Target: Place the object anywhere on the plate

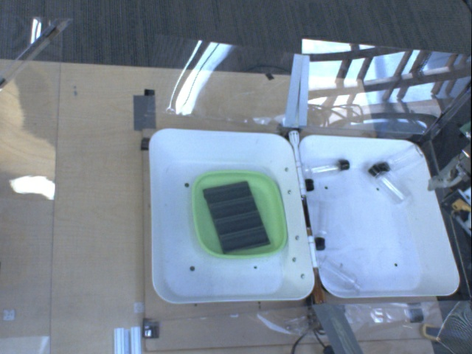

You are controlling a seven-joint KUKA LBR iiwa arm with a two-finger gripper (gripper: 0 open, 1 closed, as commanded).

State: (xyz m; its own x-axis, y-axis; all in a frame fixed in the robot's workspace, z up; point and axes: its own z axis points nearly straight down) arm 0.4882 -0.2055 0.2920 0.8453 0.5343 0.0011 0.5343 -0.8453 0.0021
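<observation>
Two bins: left bin (169, 271) and right bin (413, 271), side by side on the bench.
Gripper state: cannot be told from this view, nor what, if anything, it has hold of.
Object: dark ribbed rectangular block (235, 217), lying flat, tilted slightly off the bin's edges.
Object location: on the green plate (200, 220), roughly central, inside the plate's rim.
Plate location: middle of the left bin, slightly toward its right edge.
Right bin contents: clear tubes with black caps (330, 167) near the top edge, one more near the bottom left corner.
Task status: judged complete; block rests on the plate.
Procedure note: keep the arm clear of the left bin; avoid nudging plate or block.
</observation>
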